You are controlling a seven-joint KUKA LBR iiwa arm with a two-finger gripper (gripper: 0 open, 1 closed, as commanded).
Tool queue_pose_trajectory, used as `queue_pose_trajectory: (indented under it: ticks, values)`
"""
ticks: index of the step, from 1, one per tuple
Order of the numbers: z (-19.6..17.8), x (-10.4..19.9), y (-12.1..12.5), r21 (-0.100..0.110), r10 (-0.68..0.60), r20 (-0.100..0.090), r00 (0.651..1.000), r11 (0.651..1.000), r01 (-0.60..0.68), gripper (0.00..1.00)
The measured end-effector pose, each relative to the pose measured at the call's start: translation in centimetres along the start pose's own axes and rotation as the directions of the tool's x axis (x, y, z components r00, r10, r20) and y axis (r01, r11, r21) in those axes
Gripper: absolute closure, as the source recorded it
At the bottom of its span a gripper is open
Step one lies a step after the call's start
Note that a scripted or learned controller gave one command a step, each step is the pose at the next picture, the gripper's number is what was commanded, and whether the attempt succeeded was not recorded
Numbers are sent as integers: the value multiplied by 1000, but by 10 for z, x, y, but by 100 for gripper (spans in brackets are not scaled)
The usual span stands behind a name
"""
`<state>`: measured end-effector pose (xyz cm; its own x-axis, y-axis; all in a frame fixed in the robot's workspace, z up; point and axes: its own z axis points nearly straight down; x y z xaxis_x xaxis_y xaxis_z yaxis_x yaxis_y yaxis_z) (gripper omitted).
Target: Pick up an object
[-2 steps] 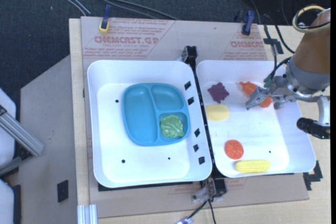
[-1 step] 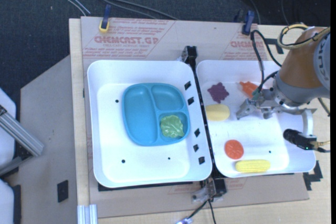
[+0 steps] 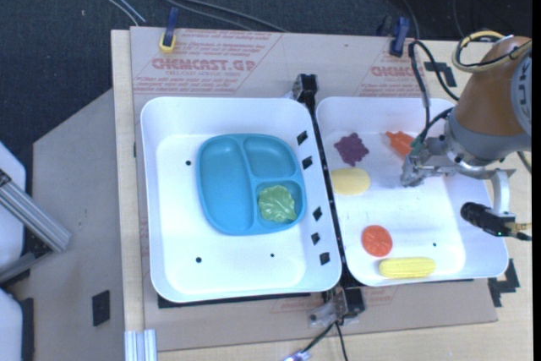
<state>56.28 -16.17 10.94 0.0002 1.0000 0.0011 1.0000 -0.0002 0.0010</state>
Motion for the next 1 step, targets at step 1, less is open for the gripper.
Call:
queue_pose_trajectory:
  ticks: [1]
  values:
    - [-62,5,5,-4,-1,2,1000,1000,1,100]
